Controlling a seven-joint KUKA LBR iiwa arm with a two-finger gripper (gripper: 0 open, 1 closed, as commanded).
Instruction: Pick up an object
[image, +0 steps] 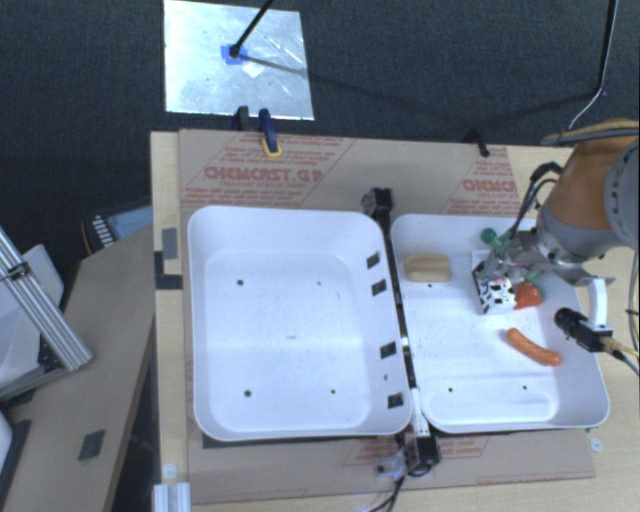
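Gripper (497, 272) low in right bin (450, 340), upper-right area, over white block w/ black marks (495, 293) | finger state: can't tell | red piece (527, 295) touching block's right | orange sausage-shaped obj (533, 347) nearer front | tan bun (427, 267) by divider

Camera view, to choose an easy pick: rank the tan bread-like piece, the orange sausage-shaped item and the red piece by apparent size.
1. Tan bread-like piece
2. Orange sausage-shaped item, longer but thinner, so close to the first
3. Red piece, smallest; partly hidden beside the tool
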